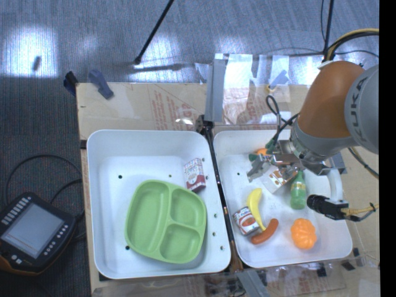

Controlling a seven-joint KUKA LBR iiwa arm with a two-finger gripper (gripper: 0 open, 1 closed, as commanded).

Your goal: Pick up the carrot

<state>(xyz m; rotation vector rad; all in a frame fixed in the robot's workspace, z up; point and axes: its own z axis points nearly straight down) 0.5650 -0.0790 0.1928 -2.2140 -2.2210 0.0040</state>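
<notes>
You can read "KUKA" in black letters on the grey arm (365, 113), above and right of the claw (265, 164). The labels on the red carton (195, 174), far to the claw's left in the other bin (105, 166), and on the can (246, 221) below the claw are too small to read.

The carrot (262, 151) appears as a small orange bit with a green end, touching the claw's upper edge in the right bin (337, 243), mostly hidden. You cannot tell whether the claw is wide or narrow, or holding anything.

Below the claw lies 1 banana (255, 201); a green bottle (298, 193) stands to its lower right.
</notes>
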